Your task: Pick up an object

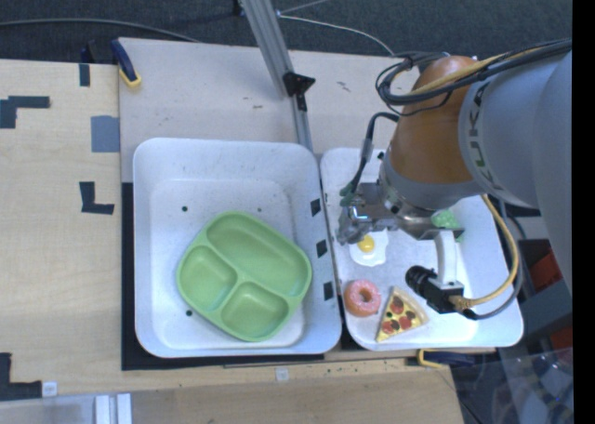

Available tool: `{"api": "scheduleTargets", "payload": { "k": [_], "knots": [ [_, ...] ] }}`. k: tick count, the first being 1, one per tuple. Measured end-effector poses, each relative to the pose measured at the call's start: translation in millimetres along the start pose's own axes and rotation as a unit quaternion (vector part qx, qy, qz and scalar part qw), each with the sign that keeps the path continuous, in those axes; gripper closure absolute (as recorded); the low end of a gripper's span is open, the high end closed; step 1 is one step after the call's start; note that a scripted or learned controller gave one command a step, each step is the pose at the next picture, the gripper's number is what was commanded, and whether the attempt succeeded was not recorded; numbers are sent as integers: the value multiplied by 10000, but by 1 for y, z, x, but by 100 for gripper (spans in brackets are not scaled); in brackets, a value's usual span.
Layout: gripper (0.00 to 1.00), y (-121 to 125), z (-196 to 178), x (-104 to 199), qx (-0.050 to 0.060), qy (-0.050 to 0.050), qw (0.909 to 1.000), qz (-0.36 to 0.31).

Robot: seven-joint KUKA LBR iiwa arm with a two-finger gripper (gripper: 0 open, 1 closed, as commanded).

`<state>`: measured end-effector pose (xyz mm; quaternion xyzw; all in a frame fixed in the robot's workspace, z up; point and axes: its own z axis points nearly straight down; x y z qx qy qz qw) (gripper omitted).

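the gripper (pixel 358 227) hung at centre right over the right bin (pixel 497 324), just above a fried egg (pixel 369 247); its state could not be determined.

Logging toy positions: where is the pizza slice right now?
The pizza slice lies at the near edge of the right bin, just right of the pink donut and below the fried egg.

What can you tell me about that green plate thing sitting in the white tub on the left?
The green tray is a pale green, plastic-looking plate with rounded corners, divided into three compartments: one long, two smaller. It lies flat and right side up, turned at an angle, on the floor of the left bin, toward its near side. Nothing rests in it.
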<state>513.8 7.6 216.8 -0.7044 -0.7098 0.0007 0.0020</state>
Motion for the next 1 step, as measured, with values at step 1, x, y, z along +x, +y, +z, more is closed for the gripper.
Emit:
{"api": "scheduleTargets", "payload": {
  "k": [1],
  "knots": [
    [100,-5,-12,52,-8,-1,10000,-3]
  ]
}}
